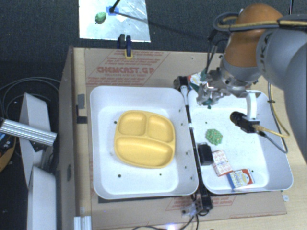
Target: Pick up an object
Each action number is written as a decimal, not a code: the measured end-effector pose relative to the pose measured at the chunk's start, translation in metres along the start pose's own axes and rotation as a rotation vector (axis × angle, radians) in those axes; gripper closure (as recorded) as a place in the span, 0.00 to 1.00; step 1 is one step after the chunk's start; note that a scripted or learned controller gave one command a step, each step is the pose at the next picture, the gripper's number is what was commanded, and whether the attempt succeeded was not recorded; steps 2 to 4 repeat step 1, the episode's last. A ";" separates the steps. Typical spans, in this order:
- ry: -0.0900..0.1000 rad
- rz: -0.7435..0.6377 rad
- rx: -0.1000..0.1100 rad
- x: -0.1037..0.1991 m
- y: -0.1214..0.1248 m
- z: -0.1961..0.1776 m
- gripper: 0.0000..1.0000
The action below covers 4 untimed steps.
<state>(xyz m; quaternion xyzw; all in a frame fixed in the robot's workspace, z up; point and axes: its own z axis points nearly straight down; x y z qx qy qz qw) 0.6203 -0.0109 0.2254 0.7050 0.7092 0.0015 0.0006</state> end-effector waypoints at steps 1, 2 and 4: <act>0.000 0.001 0.002 0.023 -0.015 -0.010 1.00; 0.000 0.001 0.002 0.023 -0.015 -0.010 1.00; 0.000 0.001 0.002 0.023 -0.015 -0.010 1.00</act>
